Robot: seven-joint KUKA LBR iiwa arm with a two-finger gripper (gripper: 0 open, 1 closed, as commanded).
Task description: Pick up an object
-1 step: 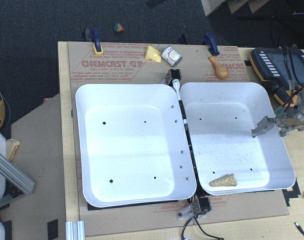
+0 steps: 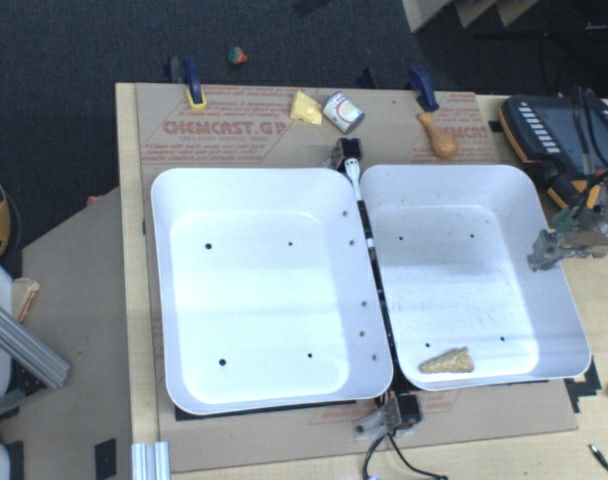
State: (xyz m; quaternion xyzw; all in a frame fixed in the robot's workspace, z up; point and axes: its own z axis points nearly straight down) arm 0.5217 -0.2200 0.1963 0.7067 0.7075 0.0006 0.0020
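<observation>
Floor and bench: dark carpet all round, and on it a pale wooden bench (image 2: pixel 144 268) topped by a printed brown cardboard sheet (image 2: pixel 234 126), pinned along its far edge by blue clamps (image 2: pixel 193 81), which you can take as keeping it from sliding.

Left bin: shallow white plastic bin (image 2: pixel 184 218), butted against its twin so the two share a middle seam.

Right bin: matching white plastic bin (image 2: pixel 524 193); your one pickable thing, a tan, crumbly wedge-shaped object (image 2: pixel 447 361), lies flat near the bin's front edge, well apart from the tool.

Beyond the bins: yellow wedge-shaped block (image 2: pixel 305 109), small white and grey boxy item (image 2: pixel 343 112) and orange wooden-looking knob (image 2: pixel 439 139) sit on the cardboard at the far side, out of play.

Tool: grey metal two-finger gripper (image 2: pixel 546 252) hangs at the right bin's right rim; it's small and blurred, so you can't tell how it is set.

Next call: you'd judge it needs to travel toward the front edge and drop over the wedge.

Risk: the wedge lies low by the wall, a likely miss.
</observation>
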